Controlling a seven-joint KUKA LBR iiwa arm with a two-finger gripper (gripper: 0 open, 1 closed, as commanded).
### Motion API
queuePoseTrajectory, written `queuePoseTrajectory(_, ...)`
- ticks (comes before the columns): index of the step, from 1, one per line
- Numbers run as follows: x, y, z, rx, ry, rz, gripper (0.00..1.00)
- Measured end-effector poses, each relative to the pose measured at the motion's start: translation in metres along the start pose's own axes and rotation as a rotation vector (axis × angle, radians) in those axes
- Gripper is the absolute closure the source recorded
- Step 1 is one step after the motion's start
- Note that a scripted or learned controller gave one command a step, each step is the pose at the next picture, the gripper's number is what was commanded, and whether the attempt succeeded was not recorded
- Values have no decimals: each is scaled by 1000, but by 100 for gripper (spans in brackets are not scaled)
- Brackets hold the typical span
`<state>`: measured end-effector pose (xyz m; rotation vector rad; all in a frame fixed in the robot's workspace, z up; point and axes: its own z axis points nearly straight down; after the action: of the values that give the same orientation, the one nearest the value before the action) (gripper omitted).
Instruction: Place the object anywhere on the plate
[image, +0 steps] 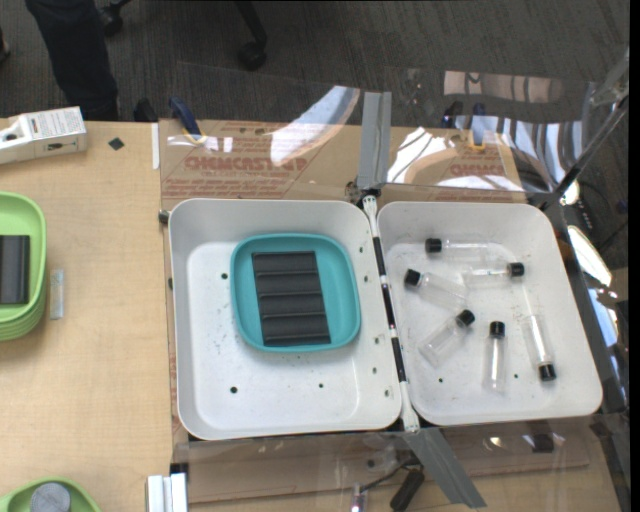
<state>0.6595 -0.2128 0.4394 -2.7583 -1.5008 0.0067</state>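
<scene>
Camera view: teal plate (344, 300) holds dark ridged block (291, 296), left bin (200, 350); capped vials (470, 300) right bin (570, 390).

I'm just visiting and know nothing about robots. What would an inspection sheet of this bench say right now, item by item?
Surface: light wooden bench bearing two shallow white bins side by side.
Job's things: teal plate in the left bin, with a dark ribbed block lying on it; six clear vials with black caps scattered in the right bin.
Clutter: green trays at the left edge, a white box at the top left.
Grippers: nothing seen.
Cables: nothing seen.
Surroundings: clear plastic sheet behind the bins, dark carpet beyond.
</scene>
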Motion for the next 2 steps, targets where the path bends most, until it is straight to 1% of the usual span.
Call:
queuePoseTrajectory(1, -2, 1, -1, -1, 1, 97, 0)
queuePoseTrajectory(2, -4, -3, 1, 3, 0, 232, 0)
